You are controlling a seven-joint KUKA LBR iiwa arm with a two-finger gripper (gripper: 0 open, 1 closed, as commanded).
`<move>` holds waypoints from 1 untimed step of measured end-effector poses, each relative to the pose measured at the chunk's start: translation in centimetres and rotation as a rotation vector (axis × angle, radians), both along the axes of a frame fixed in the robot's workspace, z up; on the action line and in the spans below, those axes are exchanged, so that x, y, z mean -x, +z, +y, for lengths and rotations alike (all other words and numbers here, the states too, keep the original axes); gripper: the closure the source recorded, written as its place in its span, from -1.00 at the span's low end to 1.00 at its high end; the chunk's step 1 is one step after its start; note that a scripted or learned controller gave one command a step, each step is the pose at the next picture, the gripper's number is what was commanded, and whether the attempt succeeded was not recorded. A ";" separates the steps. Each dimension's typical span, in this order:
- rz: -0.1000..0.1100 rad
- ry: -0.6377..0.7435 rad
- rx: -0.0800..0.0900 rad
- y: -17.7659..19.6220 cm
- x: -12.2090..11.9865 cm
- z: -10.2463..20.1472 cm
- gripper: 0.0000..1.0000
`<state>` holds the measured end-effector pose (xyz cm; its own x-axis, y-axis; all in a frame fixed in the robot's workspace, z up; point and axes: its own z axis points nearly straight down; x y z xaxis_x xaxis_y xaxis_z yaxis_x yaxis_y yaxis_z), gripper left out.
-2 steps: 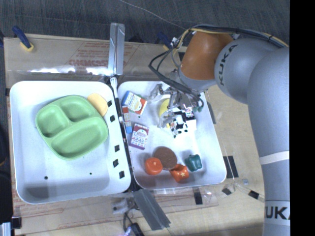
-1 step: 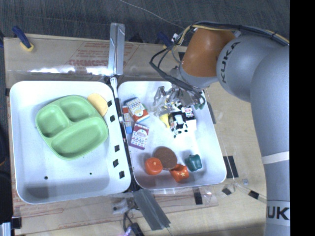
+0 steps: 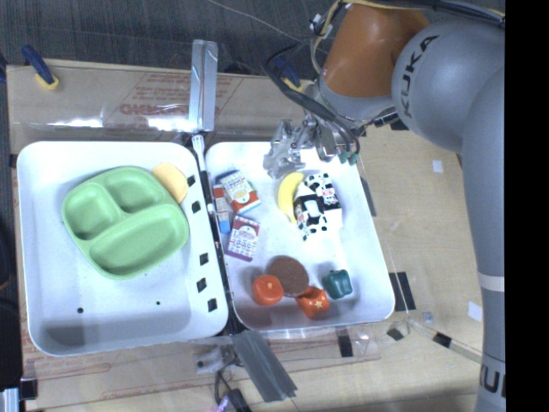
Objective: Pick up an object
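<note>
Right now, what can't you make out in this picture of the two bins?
- The claw, camera view: its metal parts blur together, so open or shut is unclear.
- The small cartons in the right bin: print too small to read.
- The yellow item in the left bin: partly behind the green plate, identity unclear.
- The arm: cut off by the picture's edges.

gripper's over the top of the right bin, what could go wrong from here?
1. The gripper hangs just above the banana, which lies against the cow-patterned toy; a descent may catch both or nudge one aside.
2. It is close to the right bin's far wall, so a slightly off descent might clip the rim.
3. The banana is curved and smooth; it may slip out of a grasp.
</note>
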<state>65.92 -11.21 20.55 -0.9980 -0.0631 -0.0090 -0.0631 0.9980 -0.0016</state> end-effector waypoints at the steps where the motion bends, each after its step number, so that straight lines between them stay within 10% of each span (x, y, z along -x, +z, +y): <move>1: 0.008 0.107 -0.003 -1.3 0.2 7.2 1.00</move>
